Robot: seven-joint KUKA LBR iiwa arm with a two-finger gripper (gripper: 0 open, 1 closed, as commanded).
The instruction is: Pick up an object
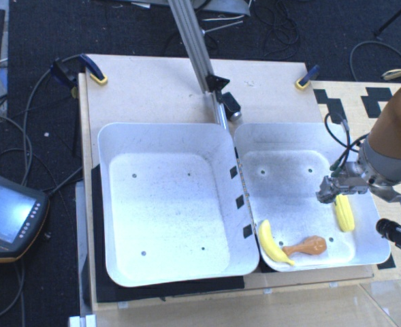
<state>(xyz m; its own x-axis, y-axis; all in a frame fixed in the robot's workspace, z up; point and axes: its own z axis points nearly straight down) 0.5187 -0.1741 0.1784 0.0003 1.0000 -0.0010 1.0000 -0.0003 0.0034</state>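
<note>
Touching the gripper (329, 191), corn cob (344, 213) lies below.

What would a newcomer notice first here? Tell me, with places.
Bright food toys in the right bin: a banana at its front-left corner, a chicken drumstick beside it, and a corn cob near the right wall. The gripper hangs just above the corn. The left bin draws less attention.

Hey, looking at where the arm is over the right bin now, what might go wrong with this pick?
The gripper hangs just beside the corn cob, which lies near the right bin's wall; the fingers may hit the wall or nudge the cob aside. The banana and drumstick touch, so grabbing one may drag the other.
</note>
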